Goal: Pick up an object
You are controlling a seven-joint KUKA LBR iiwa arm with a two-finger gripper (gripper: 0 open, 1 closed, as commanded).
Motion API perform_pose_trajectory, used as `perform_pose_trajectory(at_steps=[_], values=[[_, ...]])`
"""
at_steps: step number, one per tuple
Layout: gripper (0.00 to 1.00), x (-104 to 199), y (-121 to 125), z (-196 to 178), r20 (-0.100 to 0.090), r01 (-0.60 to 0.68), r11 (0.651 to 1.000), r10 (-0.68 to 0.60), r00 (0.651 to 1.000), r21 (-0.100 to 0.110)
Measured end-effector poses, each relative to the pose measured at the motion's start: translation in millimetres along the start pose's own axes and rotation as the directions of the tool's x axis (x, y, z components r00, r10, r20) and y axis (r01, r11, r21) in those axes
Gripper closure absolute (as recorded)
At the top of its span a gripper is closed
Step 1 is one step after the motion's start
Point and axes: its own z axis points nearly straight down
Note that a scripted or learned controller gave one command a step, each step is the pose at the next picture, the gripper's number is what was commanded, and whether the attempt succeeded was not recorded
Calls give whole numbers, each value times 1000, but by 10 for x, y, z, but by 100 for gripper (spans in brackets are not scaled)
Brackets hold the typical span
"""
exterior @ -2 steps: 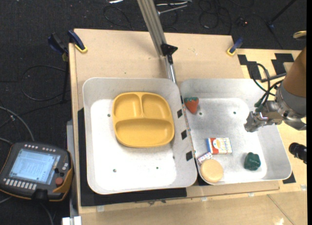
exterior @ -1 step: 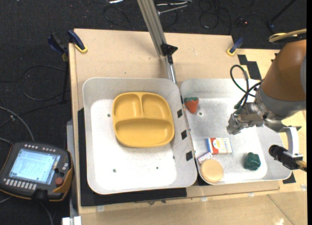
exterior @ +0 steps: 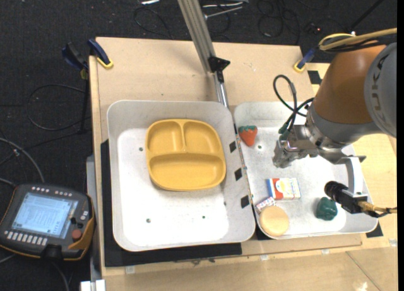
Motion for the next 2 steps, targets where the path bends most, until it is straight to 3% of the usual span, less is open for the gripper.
perform_pose_trajectory(at_steps=[2], values=[[100, 1128, 131, -200, -1, 0, 1000, 0, 1000, 2]])
